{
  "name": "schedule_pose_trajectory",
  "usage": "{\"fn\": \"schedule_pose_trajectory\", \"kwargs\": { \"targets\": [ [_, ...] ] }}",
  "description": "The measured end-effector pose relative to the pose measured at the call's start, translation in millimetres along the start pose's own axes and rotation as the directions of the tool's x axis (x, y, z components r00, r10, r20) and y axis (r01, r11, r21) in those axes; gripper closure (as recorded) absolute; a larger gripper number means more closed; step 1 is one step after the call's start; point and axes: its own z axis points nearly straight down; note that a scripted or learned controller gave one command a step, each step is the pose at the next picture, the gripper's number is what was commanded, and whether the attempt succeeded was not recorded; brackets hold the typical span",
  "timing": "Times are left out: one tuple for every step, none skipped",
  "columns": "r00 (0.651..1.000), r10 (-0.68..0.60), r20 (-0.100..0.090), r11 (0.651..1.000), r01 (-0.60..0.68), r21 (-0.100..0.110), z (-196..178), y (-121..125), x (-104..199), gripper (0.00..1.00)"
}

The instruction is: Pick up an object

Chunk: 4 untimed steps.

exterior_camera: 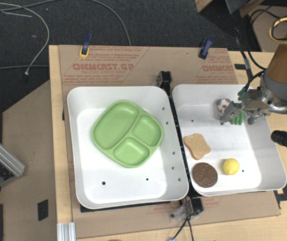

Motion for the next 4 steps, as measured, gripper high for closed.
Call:
{"fn": "schedule_pose_trajectory", "kwargs": {
  "targets": [
    [1.000,-0.003,0.002,1.000,0.003,-0.014,-7,3,0,0.00],
    [1.000,-0.004,0.001,1.000,0.004,-0.010,47,14,2,0.00],
    [1.000,-0.004,0.000,1.000,0.004,-0.009,107,13,10,0.00],
    [1.000,-0.003,0.002,1.000,0.003,-0.012,117,14,10,0.00]
  ]
}}
